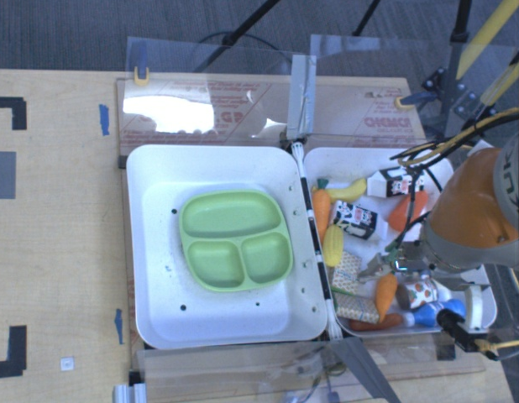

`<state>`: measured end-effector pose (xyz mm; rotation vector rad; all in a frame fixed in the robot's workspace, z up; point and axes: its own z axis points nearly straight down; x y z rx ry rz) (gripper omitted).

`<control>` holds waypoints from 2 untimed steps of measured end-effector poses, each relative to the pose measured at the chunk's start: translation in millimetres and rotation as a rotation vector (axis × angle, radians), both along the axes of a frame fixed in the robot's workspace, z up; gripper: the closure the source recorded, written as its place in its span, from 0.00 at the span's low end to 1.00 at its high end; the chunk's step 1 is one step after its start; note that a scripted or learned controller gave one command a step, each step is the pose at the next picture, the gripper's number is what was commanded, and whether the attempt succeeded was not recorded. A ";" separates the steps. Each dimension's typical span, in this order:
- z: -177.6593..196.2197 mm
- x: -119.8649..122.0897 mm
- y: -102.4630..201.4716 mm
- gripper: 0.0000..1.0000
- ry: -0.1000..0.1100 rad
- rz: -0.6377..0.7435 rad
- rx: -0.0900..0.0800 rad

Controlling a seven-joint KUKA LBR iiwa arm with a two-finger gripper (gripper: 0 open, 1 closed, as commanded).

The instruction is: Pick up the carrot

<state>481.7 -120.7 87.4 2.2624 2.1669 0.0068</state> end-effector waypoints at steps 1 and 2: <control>10.2 0.9 0.1 1.00 -0.003 -0.001 0.000; 96.9 69.8 45.4 1.00 0.010 -0.042 0.003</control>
